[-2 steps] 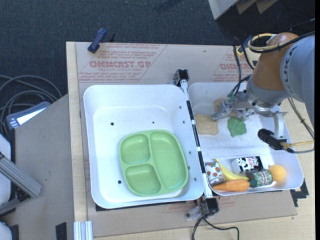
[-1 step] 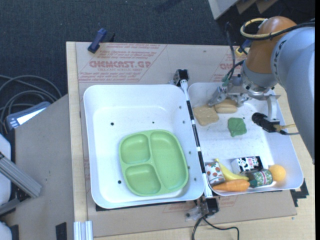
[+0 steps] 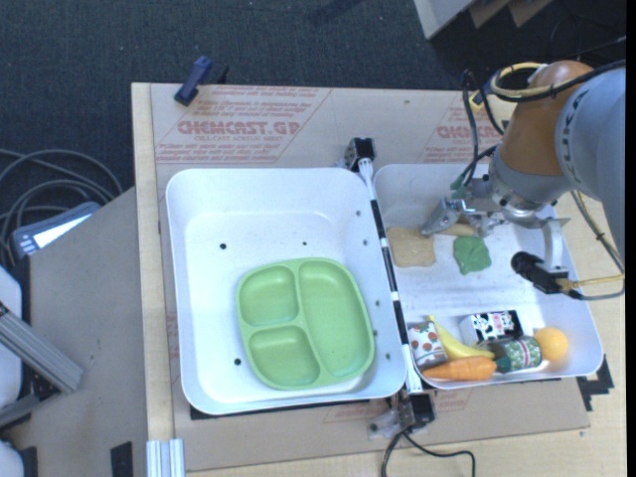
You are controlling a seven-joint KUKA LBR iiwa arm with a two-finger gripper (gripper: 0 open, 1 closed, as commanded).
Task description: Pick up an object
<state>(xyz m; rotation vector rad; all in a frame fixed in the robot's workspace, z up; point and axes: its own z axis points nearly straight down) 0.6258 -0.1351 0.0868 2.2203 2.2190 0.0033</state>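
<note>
My gripper [image 3: 459,223] hangs over the far part of the right bin [image 3: 581,311], its fingers open with nothing between them. A green leafy piece [image 3: 472,254] lies on the bin floor just in front of it. To the left of the gripper, against the bin's left wall, lies a tan slice of toast [image 3: 410,247]. At the bin's near edge sit a carrot [image 3: 459,370], a banana [image 3: 457,346], a black and white carton [image 3: 494,324], a dark green bottle [image 3: 517,356] and an orange fruit [image 3: 552,346].
The left bin [image 3: 199,217] holds a green divided plate [image 3: 303,321]. A strawberry-print box [image 3: 424,339] leans in the right bin's near left corner. A black clamp [image 3: 360,151] sits where the bins meet. Cables [image 3: 581,284] trail beside the arm.
</note>
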